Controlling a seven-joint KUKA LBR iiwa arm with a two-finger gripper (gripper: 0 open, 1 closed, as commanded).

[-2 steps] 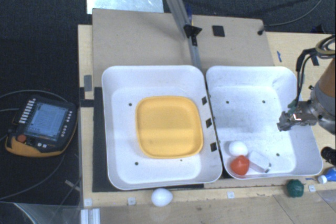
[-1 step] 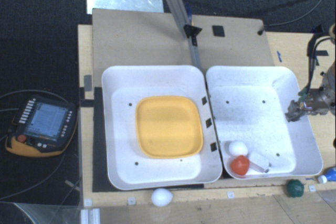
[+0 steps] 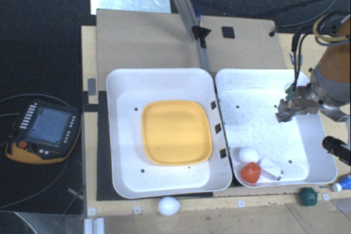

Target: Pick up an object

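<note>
The likeliest things to pick are gathered in the near corner of the right bin [image 3: 312, 134]: a small red ball [image 3: 250, 172], a white egg-shaped object [image 3: 248, 154] touching it from behind, and a flat white piece [image 3: 270, 168] just beside them on the right. The red ball looks light, smooth and round, so it may well roll or squirt out of a loose pinch; taking it across its widest part, straight from above, seems the safest hold, though the egg crowds one side. The pincer [image 3: 286, 109] hangs over the bare middle of the same bin, well apart from that cluster, with nothing between its tips; whether it is apart or together I cannot tell. The left bin [image 3: 123, 118] carries a yellow square plate [image 3: 176, 131], stiff and too broad to take except by its rim. Another white egg [image 3: 169, 206] lies on the desk [image 3: 142, 41] in front of the bins.
</note>
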